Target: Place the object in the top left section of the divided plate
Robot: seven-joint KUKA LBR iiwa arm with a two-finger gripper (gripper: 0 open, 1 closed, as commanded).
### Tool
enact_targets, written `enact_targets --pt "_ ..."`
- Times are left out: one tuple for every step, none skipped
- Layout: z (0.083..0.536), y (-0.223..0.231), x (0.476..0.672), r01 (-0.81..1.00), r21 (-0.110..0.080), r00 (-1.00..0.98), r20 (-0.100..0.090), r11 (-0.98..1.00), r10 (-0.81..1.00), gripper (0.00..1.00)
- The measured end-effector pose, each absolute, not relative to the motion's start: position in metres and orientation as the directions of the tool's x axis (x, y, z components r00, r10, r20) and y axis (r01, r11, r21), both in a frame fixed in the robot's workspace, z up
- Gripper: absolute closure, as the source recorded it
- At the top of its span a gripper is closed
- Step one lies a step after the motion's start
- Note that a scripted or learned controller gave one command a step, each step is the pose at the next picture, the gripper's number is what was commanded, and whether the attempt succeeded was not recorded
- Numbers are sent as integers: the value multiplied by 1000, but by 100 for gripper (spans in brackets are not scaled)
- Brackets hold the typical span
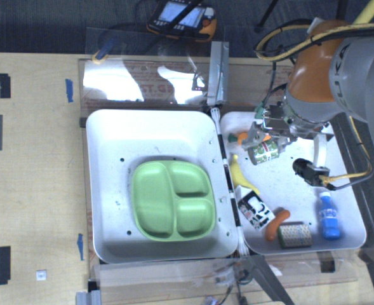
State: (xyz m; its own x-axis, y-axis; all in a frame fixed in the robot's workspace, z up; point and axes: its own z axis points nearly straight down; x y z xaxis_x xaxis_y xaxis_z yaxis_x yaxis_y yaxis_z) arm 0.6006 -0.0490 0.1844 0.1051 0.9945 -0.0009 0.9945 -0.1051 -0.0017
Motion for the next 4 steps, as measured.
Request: enact_targets --pt "184 26 576 991 -2 -135 1 135 991 100" --pt "211 15 652 996 2 -94 -1 94 996 100" --pt "209 41 595 909 -1 -417 1 417 909 100" --pt "208 111 647 877 3 -481 -1 481 877 100"
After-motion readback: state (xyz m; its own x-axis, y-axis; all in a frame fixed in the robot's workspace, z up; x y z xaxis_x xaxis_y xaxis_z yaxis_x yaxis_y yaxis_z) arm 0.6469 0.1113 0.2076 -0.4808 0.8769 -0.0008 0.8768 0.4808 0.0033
